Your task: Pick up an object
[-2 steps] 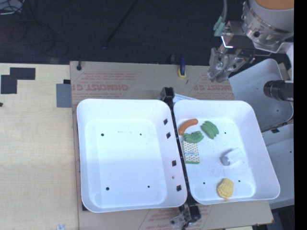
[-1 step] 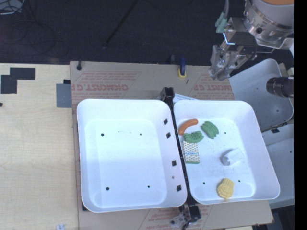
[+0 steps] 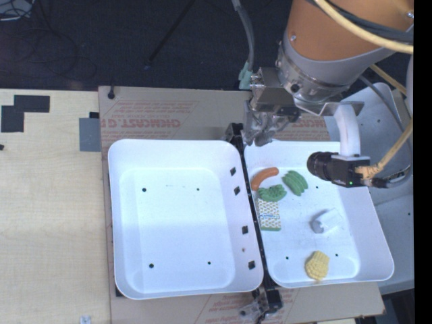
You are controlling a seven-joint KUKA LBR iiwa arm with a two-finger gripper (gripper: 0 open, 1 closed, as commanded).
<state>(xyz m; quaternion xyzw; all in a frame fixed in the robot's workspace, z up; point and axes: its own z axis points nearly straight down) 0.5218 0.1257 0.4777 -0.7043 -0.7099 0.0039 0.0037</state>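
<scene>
Left bin [image 3: 128, 181]: floor bare, open from above. Right bin [image 3: 378, 248]: items crowd the divider side, orange sausage [image 3: 264, 175], two green pieces [image 3: 273, 193] [image 3: 295, 181], patterned packet [image 3: 270, 215]. Grey piece [image 3: 322, 222] mid-floor, yellow corn [image 3: 317, 265] near front rim; open lanes between them. Arm and black camera unit [image 3: 331, 168] overhang back edge

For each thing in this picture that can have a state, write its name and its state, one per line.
Gripper: raised over the right bin's far left corner, nothing seen in it.
Orange sausage: lying flat, free.
Yellow corn cob: lying near the front wall.
Patterned packet: flat.
Right bin: holds items.
</scene>
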